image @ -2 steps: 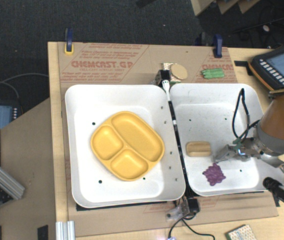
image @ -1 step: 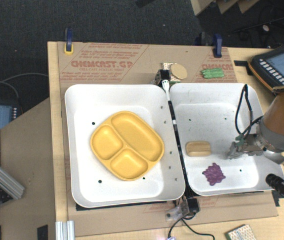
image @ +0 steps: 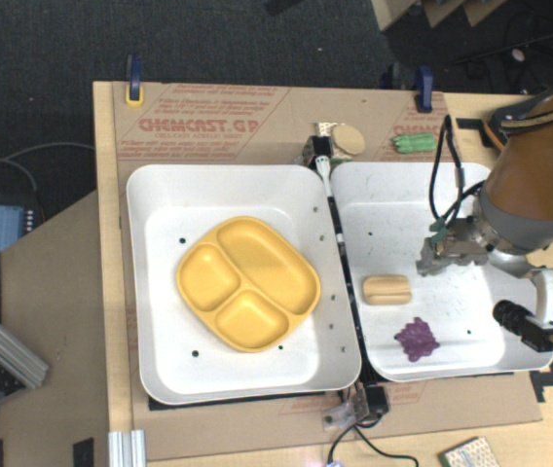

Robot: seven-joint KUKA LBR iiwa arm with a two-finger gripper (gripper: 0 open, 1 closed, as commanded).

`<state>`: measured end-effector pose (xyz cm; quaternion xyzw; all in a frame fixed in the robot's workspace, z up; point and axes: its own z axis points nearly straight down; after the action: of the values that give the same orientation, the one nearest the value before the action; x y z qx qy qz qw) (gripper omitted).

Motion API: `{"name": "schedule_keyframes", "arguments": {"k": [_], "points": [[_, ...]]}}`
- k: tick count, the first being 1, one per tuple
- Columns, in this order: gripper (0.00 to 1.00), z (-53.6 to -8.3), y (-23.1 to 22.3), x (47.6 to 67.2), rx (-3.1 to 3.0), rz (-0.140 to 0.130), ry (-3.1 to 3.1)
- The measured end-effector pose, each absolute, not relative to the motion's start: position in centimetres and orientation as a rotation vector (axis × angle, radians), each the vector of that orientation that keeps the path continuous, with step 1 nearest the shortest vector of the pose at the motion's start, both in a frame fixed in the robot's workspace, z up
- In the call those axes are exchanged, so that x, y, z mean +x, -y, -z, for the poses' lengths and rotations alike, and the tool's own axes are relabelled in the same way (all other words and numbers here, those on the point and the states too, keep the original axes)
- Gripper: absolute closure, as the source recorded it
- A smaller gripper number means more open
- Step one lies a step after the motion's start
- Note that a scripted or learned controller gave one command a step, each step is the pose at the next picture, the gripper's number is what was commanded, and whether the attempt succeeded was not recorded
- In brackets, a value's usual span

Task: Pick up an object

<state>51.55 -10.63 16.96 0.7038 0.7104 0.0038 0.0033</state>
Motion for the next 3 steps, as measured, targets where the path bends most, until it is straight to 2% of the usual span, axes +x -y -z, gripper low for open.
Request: {"name": "schedule_keyframes", "arguments": {"k": [1,2,3], "points": [[0.00,-16.5,11.1,51.2,2.221,-0.001,-2.221],[0.00,-8.1,11.4,47.8,2.226,0.002,-2.221],[0.00,-8.5,9.5,52.6,2.214,-0.004,-2.223]]}}
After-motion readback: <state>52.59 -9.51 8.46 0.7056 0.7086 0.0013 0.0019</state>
